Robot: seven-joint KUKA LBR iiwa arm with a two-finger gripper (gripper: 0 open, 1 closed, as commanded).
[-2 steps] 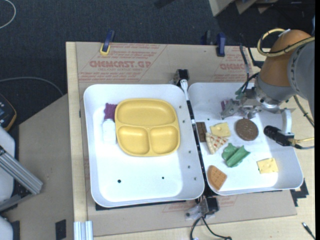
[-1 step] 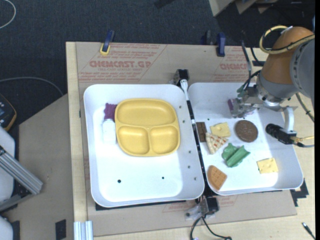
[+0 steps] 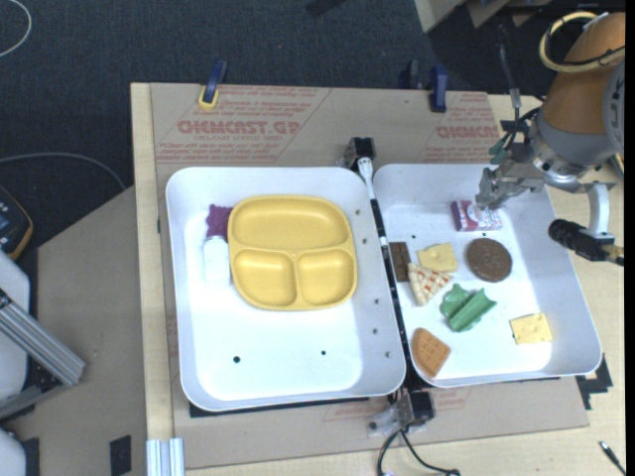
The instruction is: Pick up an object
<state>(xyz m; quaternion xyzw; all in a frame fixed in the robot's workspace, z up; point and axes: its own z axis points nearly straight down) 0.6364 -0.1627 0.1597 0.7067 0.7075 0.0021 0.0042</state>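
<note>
Over the right-hand bin [image 3: 566, 296] we see the gripper [image 3: 488, 204] poised at a small pink-and-white packet [image 3: 474, 215] near the bin's far edge, apparently chosen because it lies apart from the brown disc [image 3: 489, 260], green piece [image 3: 466, 306] and yellow wedge [image 3: 438, 258]. We cannot tell how the gripper is set. The arm [image 3: 580, 97] reaches in from the right, wrist bent steeply downward.

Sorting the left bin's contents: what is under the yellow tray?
Under the tray's left edge, a purple item and a white one stick out, lying on the left bin. How far they reach beneath, and whether more lies there, is covered.
</note>
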